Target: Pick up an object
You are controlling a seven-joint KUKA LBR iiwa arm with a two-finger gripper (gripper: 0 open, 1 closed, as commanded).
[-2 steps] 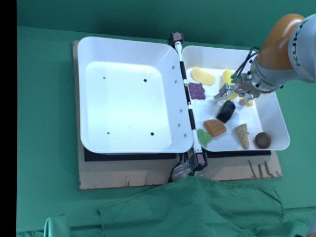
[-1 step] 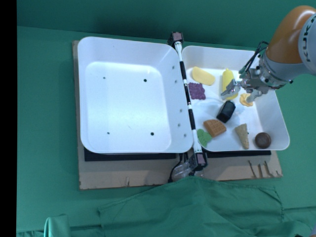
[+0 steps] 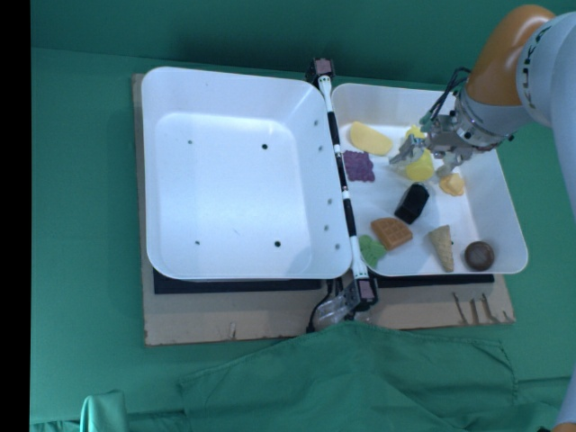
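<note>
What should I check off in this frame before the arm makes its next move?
1. Gripper over the right bin: ok.
2. Target beneath it: a yellow toy piece sits right at the gripper: ok.
3. Piece actually held: cannot tell.
4. Crowding: an orange piece and a black block lie close by: not ok.
5. Long yellow piece and purple grapes lie apart from the gripper: ok.
6. Left bin as drop spot, well apart from the arm: ok.
</note>
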